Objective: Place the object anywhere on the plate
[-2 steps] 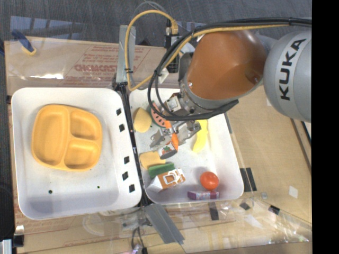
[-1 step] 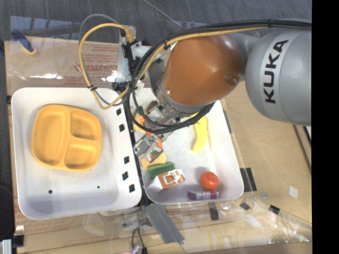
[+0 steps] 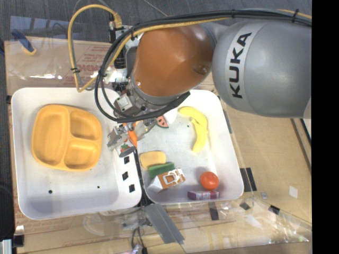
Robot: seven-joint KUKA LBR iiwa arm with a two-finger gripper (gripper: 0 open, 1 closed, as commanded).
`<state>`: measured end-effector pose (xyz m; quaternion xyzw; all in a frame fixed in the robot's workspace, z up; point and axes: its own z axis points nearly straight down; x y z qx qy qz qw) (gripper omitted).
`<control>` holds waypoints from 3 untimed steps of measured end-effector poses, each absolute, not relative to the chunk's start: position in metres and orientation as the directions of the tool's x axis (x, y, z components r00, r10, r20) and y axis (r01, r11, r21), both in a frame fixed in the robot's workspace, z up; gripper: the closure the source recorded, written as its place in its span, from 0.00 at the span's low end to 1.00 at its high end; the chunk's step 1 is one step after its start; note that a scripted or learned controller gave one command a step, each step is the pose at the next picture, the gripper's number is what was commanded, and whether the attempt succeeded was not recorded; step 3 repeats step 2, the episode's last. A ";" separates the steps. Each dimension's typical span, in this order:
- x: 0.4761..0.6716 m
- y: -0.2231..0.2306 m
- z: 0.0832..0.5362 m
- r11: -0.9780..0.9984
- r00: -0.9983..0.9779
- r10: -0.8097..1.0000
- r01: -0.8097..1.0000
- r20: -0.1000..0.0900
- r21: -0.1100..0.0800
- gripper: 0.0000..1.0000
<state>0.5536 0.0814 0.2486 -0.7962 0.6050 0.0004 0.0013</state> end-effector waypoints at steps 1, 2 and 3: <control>0.587 0.159 0.258 -0.271 0.271 -0.963 -0.963 -0.003 -0.001 1.00; 0.587 0.158 0.258 -0.269 0.269 -0.963 -0.963 -0.002 -0.001 0.00; 0.587 0.158 0.258 -0.269 0.269 -0.963 -0.963 -0.002 -0.001 0.00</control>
